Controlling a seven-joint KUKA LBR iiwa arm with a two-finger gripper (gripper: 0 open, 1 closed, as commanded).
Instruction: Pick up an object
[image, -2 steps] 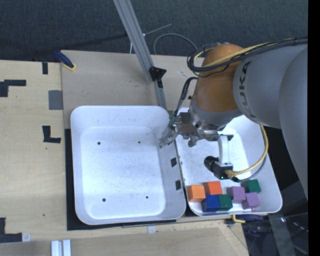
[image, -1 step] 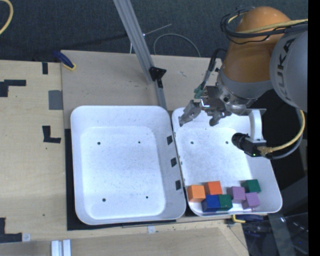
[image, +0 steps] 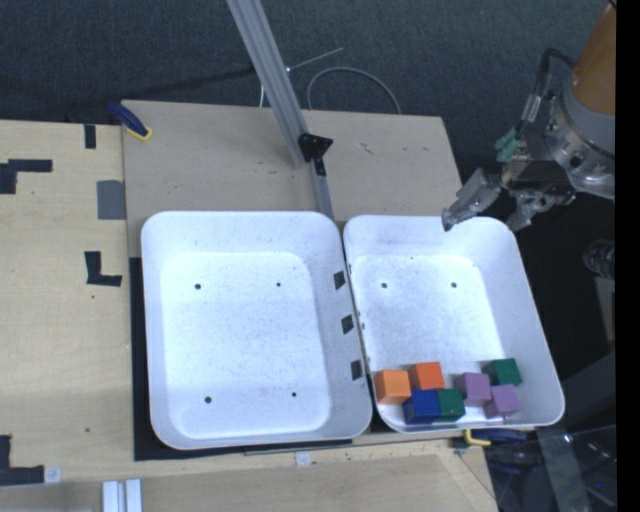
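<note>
Gripper above far right corner of right bin, fingers spread, grasping nothing. Coloured blocks clustered in a row along near edge, long axis left–right.

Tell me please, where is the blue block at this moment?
In the camera view the blue block lies in the right bin, at its near edge, between the orange block and a green block.
</note>
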